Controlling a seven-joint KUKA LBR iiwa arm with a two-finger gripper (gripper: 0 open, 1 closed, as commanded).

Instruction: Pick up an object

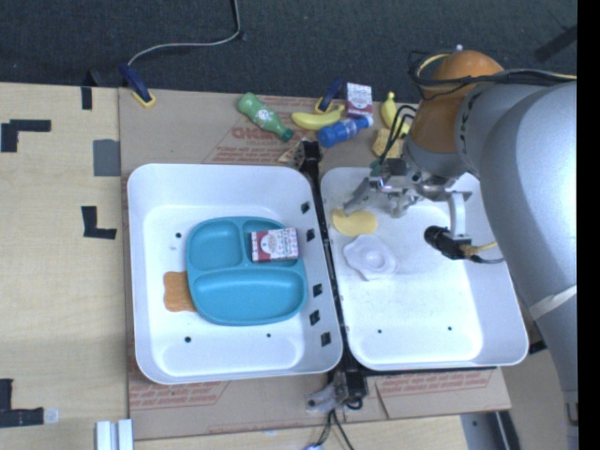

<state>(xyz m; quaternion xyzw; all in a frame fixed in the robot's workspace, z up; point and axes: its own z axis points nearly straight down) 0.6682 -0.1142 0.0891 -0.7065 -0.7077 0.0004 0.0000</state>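
Note:
In the right bin point(487, 340), my gripper point(380, 200) hangs low near the back left corner, fingers spread open with nothing between them. Just in front of it a flat yellow piece point(354, 221) lies on the bin floor. A clear plastic cup point(367, 258) rests a little nearer the front. In the left bin point(150, 251) a blue divided plate point(239, 279) carries a small red and white carton point(274, 245). An orange piece point(175, 292) sticks out from under the plate's left edge.
Behind the bins on the cardboard lie a green bottle point(262, 117), a banana point(316, 118), a blue bottle point(339, 131), a small carton point(358, 95) and a yellow toy point(387, 111). The grey arm point(525, 176) covers the right bin's right side.

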